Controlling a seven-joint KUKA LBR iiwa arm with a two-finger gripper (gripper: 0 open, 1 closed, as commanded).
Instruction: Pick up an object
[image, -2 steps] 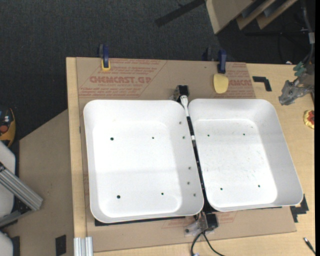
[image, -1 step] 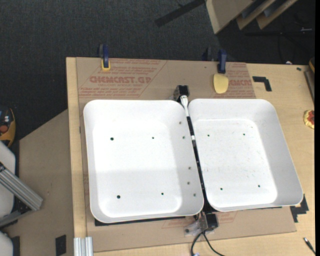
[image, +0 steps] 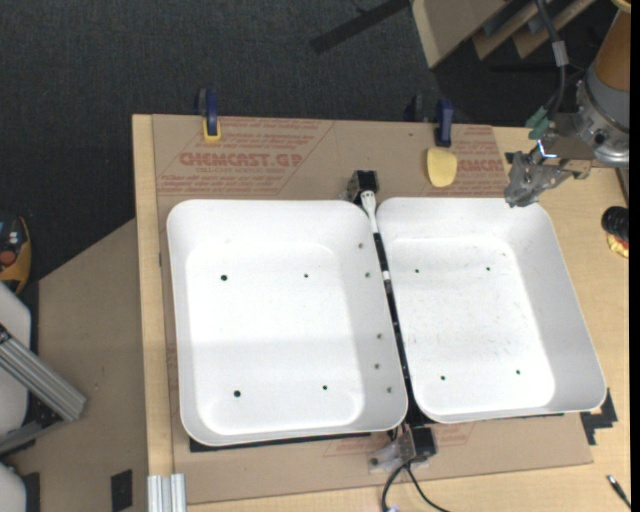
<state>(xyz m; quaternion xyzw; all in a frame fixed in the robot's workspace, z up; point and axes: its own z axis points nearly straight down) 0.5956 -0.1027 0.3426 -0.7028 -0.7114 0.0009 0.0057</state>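
Yellow object (image: 441, 166) beside blue clamp (image: 444, 123)

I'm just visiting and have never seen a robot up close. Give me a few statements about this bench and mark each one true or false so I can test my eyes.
1. Two white bins, the left bin and the right bin, sit side by side. True.
2. The tool is deep inside the left bin. False: it is near the right bin's far right corner, at its rim.
3. A pale yellow object lies on the board behind the bins. True.
4. The yellow object lies inside the right bin. False: it rests on the board, beyond that bin's far edge.
5. Two blue clamps, a left clamp and a right clamp, grip the board's far edge. True.
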